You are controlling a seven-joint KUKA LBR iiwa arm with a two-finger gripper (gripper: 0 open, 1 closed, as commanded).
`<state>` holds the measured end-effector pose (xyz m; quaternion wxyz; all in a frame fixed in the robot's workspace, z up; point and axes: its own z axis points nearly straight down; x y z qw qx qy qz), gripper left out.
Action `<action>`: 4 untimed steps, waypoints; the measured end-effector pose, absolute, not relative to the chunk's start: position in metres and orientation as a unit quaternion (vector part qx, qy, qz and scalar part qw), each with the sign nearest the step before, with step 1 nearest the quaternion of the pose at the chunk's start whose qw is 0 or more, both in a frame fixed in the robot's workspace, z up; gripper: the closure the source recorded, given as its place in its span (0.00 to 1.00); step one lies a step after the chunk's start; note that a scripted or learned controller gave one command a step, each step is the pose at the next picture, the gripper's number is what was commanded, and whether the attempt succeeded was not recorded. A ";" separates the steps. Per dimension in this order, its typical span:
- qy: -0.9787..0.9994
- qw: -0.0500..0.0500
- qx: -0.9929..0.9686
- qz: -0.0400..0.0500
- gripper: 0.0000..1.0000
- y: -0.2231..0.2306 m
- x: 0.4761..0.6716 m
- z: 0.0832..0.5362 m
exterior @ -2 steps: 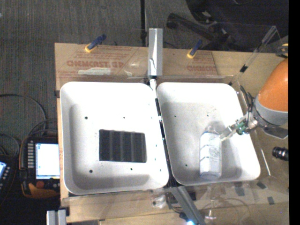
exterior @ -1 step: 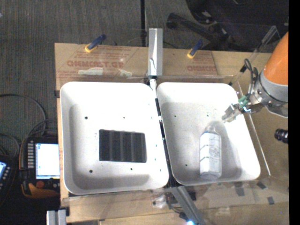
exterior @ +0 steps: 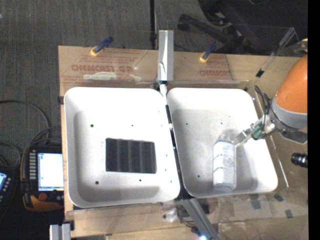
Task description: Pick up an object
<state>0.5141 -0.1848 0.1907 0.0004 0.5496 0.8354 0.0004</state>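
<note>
Clear bottle [exterior: 224,165], right bin [exterior: 200,109] — beside pincer [exterior: 250,134]

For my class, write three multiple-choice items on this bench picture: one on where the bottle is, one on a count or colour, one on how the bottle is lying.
1. Where is the clear plastic bottle?
A. in the left white bin
B. in the right white bin
C. on the floor

2. How many blue-and-yellow clamps hold the back edge of the bench?
A. two
B. four
C. none

3. How is the bottle placed?
A. standing upright
B. hanging in the air
C. lying on its side

Answers:
1 B, it rests on the floor of the bin nearer the grey and orange arm.
2 A, one sits behind each bin.
3 C, its long side rests on the bin floor.
</note>
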 end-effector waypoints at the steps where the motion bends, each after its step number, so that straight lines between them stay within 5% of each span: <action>1: 0.787 0.002 0.617 0.000 0.00 -0.155 0.502 0.310; 2: 0.704 0.002 0.710 0.000 0.00 -0.176 0.485 0.388; 3: 0.650 0.000 0.760 -0.001 0.00 -0.186 0.484 0.270; 4: 0.568 -0.001 0.823 0.000 0.00 -0.197 0.484 0.253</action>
